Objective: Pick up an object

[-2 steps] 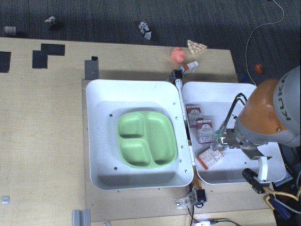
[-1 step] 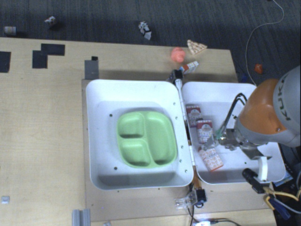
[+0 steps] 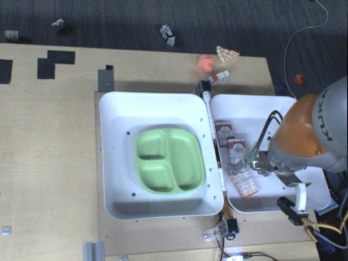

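A: Tool (image 3: 254, 162) is down in the right bin (image 3: 304, 105), at the packets (image 3: 237, 162). Open or closed? Can't tell; the wrist hides it.

B: The packets lie flat in a row just left of it, along the bin's inner wall. Probably the targets, since they're nearest.

A: Farther left, the other bin (image 3: 109, 162) carries a green tray (image 3: 168, 159), well apart.

B: Beyond both, on the tan counter (image 3: 49, 156), a pink ball (image 3: 205, 63) and a wedge (image 3: 227, 54). Then dark carpet (image 3: 109, 10) with scattered bits.
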`<state>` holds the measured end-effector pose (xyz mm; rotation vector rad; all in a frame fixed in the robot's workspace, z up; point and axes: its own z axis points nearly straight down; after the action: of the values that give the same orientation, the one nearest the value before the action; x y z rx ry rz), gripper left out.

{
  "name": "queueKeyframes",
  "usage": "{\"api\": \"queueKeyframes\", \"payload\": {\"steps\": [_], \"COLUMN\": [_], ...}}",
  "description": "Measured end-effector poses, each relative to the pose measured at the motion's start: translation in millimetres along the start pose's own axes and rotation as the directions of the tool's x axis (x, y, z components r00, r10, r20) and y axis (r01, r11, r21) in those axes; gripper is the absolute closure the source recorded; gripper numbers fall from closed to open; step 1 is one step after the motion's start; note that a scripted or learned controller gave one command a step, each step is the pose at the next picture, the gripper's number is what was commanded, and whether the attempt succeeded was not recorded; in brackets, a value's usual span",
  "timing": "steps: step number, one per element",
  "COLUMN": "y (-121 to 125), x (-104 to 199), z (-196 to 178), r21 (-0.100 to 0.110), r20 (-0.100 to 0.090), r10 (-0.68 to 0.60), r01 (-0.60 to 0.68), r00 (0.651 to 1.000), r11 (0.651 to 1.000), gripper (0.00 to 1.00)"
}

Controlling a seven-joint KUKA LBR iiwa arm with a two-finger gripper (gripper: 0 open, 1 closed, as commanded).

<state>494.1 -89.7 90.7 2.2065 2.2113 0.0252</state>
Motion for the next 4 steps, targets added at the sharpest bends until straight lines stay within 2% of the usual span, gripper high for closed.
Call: {"api": "queueKeyframes", "payload": {"steps": [1, 2, 3, 4], "y": [3.0, 4.5, 53.7, 53.6], "x": [1.6, -88.2, 78.6, 78.0], "z": [-12.5, -28.9, -92.8, -92.8], "r21": [-0.005, 0.021, 0.021, 0.021], "r20": [-0.003, 0.0, -0.002, -0.002], "r10": [-0.004, 0.0, -0.002, -0.003], "r01": [0.004, 0.0, 0.002, 0.003], "r00": [1.0, 1.0, 1.0, 1.0], "r11": [1.0, 1.0, 1.0, 1.0], "gripper": [1.0, 1.0, 1.0, 0.0]}}
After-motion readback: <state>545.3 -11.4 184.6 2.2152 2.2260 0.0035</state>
